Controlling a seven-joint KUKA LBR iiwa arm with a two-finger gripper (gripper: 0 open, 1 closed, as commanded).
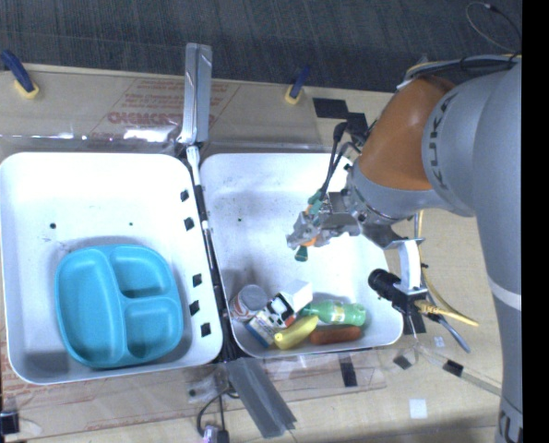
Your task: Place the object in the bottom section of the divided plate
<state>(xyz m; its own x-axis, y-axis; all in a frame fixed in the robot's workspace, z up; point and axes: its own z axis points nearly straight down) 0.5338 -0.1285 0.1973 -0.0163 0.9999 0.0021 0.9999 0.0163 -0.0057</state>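
A blue divided plate (117, 305) lies in the left bin (34, 201), with one long section on its left and two smaller ones on its right. My gripper (308, 233) hangs over the middle of the right bin (256, 187), well away from the plate. A small dark green bit (301, 256) shows just below its tip; I cannot tell whether it is held. Loose items are piled at the right bin's front edge: a green bottle-like piece (340, 314), a yellow banana (292, 332), a brown sausage (337, 335), a white box (291, 303) and a small can (251, 298).
A raised divider with black clips (198, 247) separates the two bins. The grey and orange arm (422, 146) covers the right bin's right side. Blue clamps (20, 74) hold the cardboard behind the bins.
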